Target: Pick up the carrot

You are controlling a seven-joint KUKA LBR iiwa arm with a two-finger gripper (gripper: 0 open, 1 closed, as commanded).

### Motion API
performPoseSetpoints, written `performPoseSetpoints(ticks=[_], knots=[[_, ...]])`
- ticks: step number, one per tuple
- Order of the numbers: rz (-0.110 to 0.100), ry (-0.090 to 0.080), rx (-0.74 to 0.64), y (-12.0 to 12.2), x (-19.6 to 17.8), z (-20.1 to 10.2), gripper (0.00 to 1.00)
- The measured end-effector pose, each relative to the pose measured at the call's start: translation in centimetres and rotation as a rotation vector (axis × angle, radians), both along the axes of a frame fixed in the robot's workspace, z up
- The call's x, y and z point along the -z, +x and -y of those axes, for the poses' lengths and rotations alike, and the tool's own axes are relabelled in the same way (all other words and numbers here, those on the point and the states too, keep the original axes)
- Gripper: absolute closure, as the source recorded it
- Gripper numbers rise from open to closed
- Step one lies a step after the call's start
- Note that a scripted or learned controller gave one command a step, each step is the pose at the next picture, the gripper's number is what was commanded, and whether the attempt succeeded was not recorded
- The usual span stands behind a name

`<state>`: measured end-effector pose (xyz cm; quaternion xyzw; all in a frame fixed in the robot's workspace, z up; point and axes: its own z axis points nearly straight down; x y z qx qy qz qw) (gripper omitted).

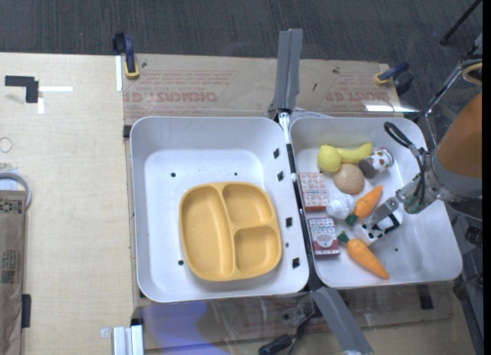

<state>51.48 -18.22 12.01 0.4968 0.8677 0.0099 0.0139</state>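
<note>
Two orange toy carrots lie in the right bin (430, 261). One carrot (369, 199) lies slantwise near the bin's middle, and the other carrot (367, 259) lies near the front wall with its green top pointing left. My gripper (381, 223) hangs low between them, just right of the upper carrot's lower end, reaching in from the right on the grey arm (430, 189). No carrot is visibly held.
Around the carrots lie a yellow banana toy (344, 155), a tan ball (349, 179), a small round can (377, 162), two red-and-white boxes (312, 190) (324, 237) and a white lump (338, 208). The left bin (153, 192) holds a yellow divided plate (229, 230).
</note>
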Motion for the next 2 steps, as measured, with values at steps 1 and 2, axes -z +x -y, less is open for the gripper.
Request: performPoseSetpoints(ticks=[1, 2], knots=[[-0.032, -0.001, 0.274, 4.58, 2.77, -6.67, 0.00], [-0.033, -0.002, 0.271, 4.57, 1.92, -6.65, 1.00]])
